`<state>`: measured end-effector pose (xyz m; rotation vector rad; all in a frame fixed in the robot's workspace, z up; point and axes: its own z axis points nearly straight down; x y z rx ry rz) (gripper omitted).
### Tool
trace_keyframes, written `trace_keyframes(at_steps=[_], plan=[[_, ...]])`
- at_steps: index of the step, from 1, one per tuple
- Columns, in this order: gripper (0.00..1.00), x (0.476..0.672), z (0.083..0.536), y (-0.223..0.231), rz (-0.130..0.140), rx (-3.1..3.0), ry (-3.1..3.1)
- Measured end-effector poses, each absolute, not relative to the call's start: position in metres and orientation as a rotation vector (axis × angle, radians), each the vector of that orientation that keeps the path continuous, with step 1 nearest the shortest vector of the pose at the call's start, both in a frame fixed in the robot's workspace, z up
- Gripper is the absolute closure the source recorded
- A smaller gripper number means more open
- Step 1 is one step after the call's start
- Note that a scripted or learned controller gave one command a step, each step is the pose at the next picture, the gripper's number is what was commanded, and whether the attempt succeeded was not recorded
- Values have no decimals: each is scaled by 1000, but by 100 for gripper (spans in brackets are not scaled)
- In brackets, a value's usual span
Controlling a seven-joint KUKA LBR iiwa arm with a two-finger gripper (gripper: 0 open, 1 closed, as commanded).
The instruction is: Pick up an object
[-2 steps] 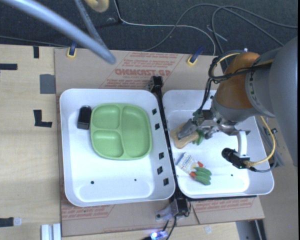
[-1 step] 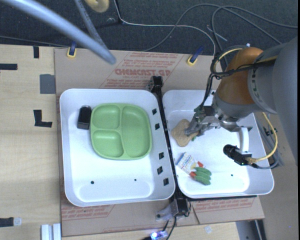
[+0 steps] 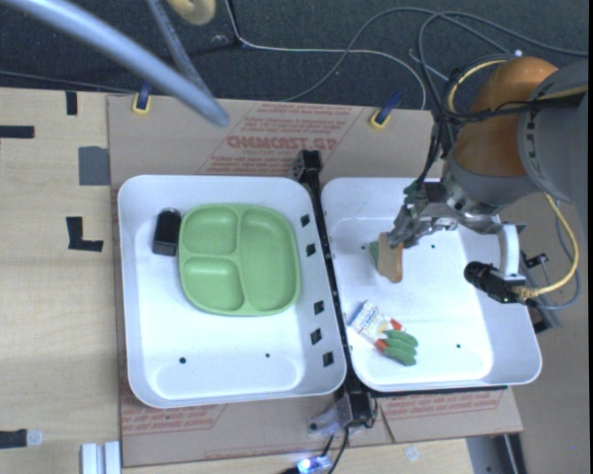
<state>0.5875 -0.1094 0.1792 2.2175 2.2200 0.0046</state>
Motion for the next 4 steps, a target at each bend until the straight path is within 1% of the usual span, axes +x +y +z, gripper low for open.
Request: trace_keyframes(at_steps=[1,2,3,4], plan=[[100,593,226,-116,4,2218,2220],[100,598,269,-113,4,2218,2222],[100,592,248,-61,-2,2217,2229],[100,593,244,-17,-2,2217,2229]])
